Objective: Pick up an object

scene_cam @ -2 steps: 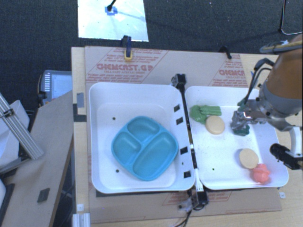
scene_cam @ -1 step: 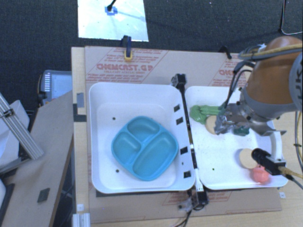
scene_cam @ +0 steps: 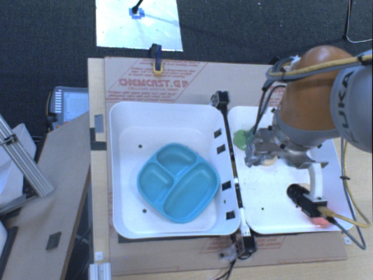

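Observation:
My gripper [scene_cam: 253, 154] hangs low over the left part of the right bin [scene_cam: 274, 214], under the orange wrist band. A small green object [scene_cam: 239, 137] lies just to its upper left, near the bin's left wall and partly hidden by the gripper. A pale tan object [scene_cam: 268, 161] peeks out at the gripper's lower right. A blue divided plate [scene_cam: 178, 182] lies flat in the left bin [scene_cam: 131, 156]. I see nothing held.
A small pink thing [scene_cam: 320, 220] lies near the right bin's front right corner. A black-clipped divider [scene_cam: 228, 156] runs between the bins. Cardboard [scene_cam: 154, 80] lies under both bins, with a yellow clamp [scene_cam: 157, 60] at the back.

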